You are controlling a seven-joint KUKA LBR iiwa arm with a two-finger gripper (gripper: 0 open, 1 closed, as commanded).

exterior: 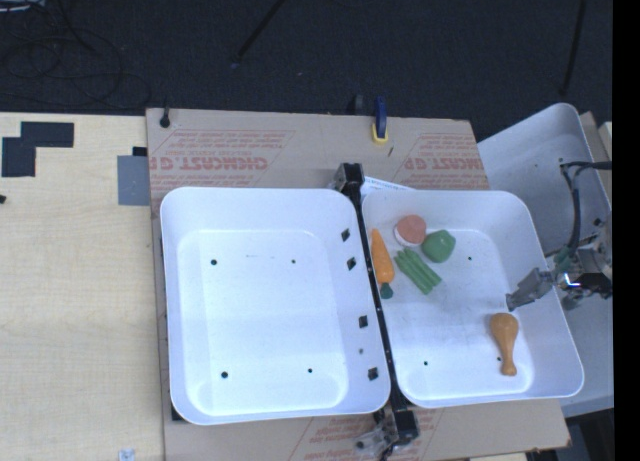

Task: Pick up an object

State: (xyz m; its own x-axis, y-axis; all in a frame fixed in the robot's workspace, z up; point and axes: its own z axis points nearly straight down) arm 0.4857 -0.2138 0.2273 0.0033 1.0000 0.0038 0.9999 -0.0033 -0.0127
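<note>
two bins: your toys lie in the right one.
claw: above drumstick; fingers' state, you cannot tell.
carrot: by divider.

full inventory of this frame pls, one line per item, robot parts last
bins: 2, white, side by side on the bench
carrot: 1, orange, right bin, along its left wall
round piece: 1, red and white, right bin, upper part
green lump: 1, green, right bin, beside the round piece
ridged piece: 1, green, right bin, below the round piece
small bit: 1, dark green, right bin, below the carrot's tip
drumstick: 1, tan, right bin, lower right
clamp: 1, blue and yellow, bench's far edge
gripper: 1, grey, over the right bin's right edge, above the drumstick, holding nothing
</note>
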